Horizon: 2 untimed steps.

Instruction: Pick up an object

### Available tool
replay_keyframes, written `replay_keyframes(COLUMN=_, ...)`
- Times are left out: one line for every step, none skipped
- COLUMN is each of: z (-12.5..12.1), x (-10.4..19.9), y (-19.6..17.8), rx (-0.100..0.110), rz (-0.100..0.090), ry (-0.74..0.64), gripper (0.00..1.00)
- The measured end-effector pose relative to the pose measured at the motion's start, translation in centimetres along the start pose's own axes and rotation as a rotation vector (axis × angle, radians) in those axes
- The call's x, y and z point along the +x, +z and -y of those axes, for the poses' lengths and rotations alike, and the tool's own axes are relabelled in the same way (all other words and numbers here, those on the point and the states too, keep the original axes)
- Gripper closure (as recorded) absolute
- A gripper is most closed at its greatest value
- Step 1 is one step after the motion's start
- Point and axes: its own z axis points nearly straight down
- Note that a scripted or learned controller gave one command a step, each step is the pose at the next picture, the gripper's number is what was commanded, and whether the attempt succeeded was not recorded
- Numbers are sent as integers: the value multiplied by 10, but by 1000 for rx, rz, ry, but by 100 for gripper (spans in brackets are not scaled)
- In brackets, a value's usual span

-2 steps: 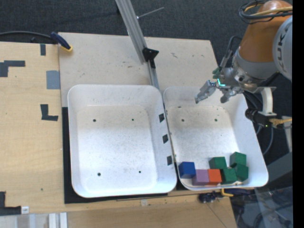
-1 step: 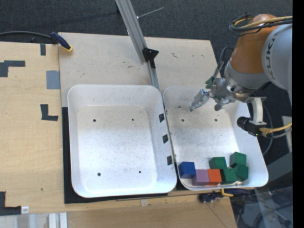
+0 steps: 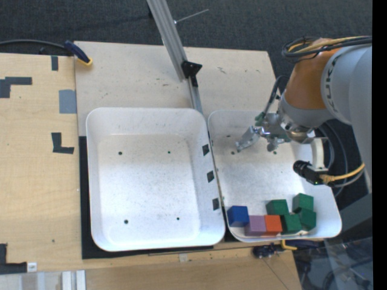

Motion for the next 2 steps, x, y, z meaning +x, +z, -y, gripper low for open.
replay_keyframes(z=1, x=1, y=55, rx=0, rz=-1, ry=-1, gripper=0)
replay_keyframes(z=0, x=2, y=41, rx=-4, rz=-2, ry=-2, gripper=100)
